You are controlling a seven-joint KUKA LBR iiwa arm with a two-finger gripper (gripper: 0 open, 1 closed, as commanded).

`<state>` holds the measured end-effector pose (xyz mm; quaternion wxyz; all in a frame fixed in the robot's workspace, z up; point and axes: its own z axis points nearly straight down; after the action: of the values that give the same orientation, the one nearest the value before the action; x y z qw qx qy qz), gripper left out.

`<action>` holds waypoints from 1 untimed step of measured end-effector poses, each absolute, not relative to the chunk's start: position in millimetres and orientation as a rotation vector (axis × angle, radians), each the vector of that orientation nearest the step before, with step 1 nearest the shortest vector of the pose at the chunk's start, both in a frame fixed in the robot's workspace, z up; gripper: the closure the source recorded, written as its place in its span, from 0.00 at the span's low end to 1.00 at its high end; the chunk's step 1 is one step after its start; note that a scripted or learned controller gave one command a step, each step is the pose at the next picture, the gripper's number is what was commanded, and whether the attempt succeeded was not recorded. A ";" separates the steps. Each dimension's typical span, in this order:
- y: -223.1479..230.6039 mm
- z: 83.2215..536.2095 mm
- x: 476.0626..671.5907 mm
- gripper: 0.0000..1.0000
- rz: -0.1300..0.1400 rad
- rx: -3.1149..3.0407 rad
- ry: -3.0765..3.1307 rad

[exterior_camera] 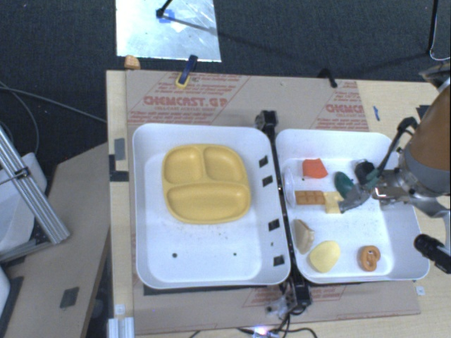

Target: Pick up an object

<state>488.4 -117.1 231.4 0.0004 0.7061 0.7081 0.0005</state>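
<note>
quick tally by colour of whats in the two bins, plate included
yellow: 2 - divided plate in the left bin, round piece in the right bin
orange: 2 - block, pretzel-shaped piece
brown: 1 - waffle-like bar
teal: 1 - piece by the gripper
beige: 1 - piece
total: 7

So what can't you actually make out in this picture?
- Tool, camera view: small and blurred over the right bin; open or shut is unclear.
- Teal object: partly behind the tool, shape uncertain.
- Arm: cut off by the right edge.
- Pretzel-like piece: too small to identify surely.
</note>
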 end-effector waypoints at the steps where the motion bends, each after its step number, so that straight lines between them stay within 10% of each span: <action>1: -109.4 77.4 487.4 0.00 -0.002 2.223 2.225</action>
<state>487.4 -109.4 77.4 -0.0017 0.7068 0.7074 -0.0008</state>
